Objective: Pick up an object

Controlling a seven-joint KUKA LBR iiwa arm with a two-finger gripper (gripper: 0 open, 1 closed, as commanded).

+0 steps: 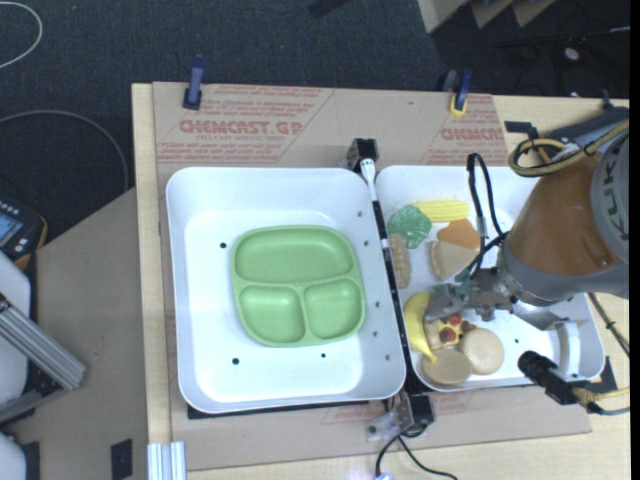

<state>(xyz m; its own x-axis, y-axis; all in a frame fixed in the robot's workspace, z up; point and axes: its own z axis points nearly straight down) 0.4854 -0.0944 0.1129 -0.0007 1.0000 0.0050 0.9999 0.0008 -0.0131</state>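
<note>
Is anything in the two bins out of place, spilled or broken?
Nothing looks spilled or broken. The green divided tray lies flat in the left bin. The toy foods, such as the corn and banana, lie crowded in the right bin beside the gripper.

Left bin: broad bare white floor on every side of the green divided tray, which sits in the middle; open from above.

Right bin: crowded. Along the divider side lie a green leafy piece, a yellow corn cob, an orange wedge, a pale wedge, a banana and two round buns, close-packed or touching.

The arm and its cables cover the bin's right half; the gripper hangs over the banana and buns.

Black clamps stand at both ends of the divider between bins.
</note>
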